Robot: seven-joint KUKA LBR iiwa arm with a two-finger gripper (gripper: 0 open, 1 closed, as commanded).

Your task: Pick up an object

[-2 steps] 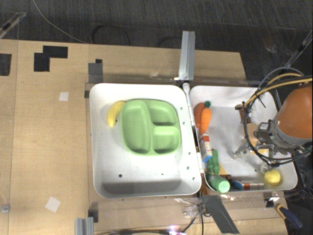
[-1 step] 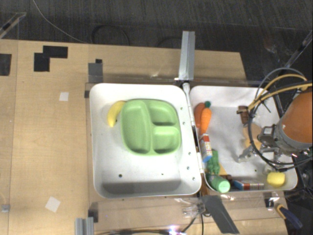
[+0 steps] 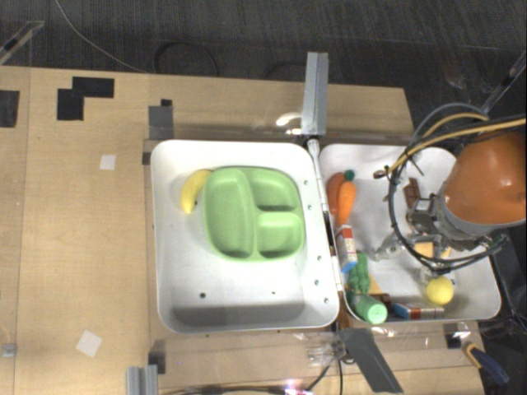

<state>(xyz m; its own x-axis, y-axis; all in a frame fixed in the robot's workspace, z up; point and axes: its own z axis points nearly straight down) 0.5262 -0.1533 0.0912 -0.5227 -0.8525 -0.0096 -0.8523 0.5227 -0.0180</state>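
My gripper (image 3: 433,243) hangs low in the right bin (image 3: 372,168), mostly hidden under the grey wrist and its orange band (image 3: 487,179). Just below it a yellow ball (image 3: 440,290) lies on the bin floor. An orange carrot (image 3: 343,201) lies along the bin's left wall. Below the carrot come a red and white tube (image 3: 348,243) and a green bottle (image 3: 367,301). A small marker (image 3: 416,310) rests by the front wall. A small tan thing shows beside the gripper, and I cannot tell whether it is held.
The left bin (image 3: 222,295) holds a green divided plate (image 3: 251,212) with a yellow banana (image 3: 192,191) against its left edge. Cables (image 3: 428,134) loop off the wrist over the right bin's far side. A metal post (image 3: 314,97) stands between the bins at the back.
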